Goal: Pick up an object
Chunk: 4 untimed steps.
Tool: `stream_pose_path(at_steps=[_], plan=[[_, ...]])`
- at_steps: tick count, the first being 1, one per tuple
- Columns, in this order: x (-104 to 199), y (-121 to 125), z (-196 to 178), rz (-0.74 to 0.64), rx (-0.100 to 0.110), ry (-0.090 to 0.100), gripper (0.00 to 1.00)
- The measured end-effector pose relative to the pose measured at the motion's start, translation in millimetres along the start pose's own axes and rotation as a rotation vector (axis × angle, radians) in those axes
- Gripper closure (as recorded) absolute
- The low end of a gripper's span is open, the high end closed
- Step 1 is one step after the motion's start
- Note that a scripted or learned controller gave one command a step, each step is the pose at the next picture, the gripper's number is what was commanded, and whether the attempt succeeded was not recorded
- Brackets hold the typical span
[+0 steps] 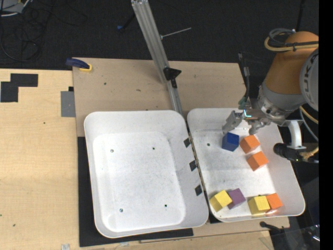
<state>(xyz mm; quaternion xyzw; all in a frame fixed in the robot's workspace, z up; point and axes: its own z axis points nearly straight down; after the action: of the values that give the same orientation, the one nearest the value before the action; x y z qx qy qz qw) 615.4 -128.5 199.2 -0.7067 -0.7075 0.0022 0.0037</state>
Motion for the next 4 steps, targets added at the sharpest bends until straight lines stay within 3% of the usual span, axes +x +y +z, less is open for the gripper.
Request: stream_pose_path(at_steps=[1, 2, 3, 4], plan=[[-0.4, 1.0, -2.8, 0.000, -0.005, -0.001, 0.00], [7.4, -3.2, 46.0, 0.002, -0.001, 0.000, 0.00], [5.8, -6.4, 76.6, 0.002, -0.021, -0.007, 0.00], [4.6, -3.9, 77.9, 0.005, -0.031, -0.010, 0.00]])
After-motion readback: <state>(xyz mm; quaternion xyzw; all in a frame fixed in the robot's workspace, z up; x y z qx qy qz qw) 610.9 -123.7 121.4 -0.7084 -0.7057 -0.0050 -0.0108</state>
